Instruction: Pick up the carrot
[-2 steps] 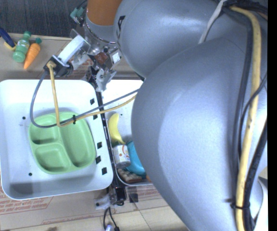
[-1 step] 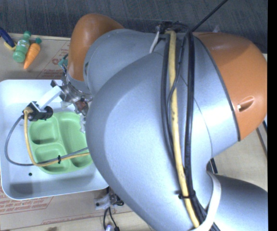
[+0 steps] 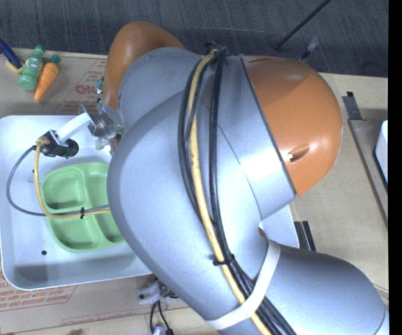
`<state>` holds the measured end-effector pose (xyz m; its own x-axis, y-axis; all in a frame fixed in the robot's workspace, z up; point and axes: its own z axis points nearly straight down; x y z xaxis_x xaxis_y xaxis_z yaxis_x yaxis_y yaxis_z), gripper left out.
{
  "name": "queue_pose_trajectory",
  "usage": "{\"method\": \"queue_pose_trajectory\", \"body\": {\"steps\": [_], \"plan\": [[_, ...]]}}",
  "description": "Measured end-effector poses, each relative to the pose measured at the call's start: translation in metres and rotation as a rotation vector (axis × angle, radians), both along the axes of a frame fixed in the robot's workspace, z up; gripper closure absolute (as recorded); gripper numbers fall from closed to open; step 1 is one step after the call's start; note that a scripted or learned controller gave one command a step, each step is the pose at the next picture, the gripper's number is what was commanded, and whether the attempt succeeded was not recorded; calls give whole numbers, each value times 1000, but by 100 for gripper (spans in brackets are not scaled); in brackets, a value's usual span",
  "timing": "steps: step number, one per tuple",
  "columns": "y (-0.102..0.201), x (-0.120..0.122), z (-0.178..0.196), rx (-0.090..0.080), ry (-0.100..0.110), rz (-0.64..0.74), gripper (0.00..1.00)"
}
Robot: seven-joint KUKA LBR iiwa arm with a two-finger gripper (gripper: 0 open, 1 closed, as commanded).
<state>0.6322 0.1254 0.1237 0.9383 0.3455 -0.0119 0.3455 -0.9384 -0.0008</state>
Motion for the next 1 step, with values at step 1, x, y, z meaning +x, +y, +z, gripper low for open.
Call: {"method": "queue_pose_trajectory", "body": {"steps": [1], "plan": [[-39, 12, 142, 5, -15, -18, 0]]}}
